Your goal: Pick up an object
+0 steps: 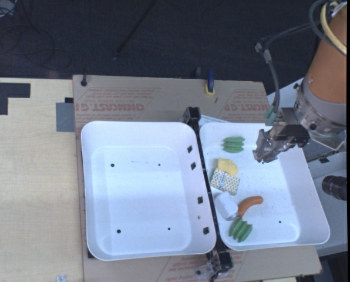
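Gripper point(262, 155) hangs empty above the right bin point(304, 216), apparently over bare floor; I cannot tell its jaw width. Candidate objects cluster beside that bin's left wall: green pods point(234, 144), yellow piece point(227, 166), orange sausage point(249, 204).

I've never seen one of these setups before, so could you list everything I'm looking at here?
bins: 2, white, side by side on the bench; left bin, right bin
green pod near end effector: 1, green, upper part of right bin
green pod near front: 1, green, lower part of right bin
yellow piece: 1, yellow, right bin near the divider
patterned square: 1, white with blue and yellow, just below the yellow piece
white block: 1, white, below the patterned square
sausage: 1, orange, beside the white block
arm: 1, grey with orange band, from the right
end effector: 1, dark, over the right bin
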`<state>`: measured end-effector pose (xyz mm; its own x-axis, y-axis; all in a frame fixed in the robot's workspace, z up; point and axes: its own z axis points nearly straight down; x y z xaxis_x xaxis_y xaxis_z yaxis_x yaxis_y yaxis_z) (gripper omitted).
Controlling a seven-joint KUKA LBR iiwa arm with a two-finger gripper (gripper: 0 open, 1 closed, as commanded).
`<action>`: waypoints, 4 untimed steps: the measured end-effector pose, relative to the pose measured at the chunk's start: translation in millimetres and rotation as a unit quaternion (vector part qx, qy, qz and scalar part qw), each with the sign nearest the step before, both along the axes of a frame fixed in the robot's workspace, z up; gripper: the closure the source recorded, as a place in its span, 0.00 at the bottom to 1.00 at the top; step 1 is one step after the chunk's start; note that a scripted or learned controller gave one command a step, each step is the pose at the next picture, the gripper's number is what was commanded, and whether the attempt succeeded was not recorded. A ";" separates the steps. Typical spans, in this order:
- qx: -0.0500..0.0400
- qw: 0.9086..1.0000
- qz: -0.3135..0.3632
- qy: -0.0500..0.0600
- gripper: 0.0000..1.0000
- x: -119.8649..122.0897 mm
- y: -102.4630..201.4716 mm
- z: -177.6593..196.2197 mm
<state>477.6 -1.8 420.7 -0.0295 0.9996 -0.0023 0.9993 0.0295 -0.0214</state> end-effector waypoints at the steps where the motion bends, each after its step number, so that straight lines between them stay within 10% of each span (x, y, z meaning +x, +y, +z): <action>1: 0.000 1.000 0.005 0.001 1.00 0.5 0.9 9.3; 2: 0.001 1.000 -0.014 -0.007 1.00 -2.3 17.2 -58.6; 4: 0.000 1.000 -0.012 -0.008 1.00 -1.5 60.4 24.4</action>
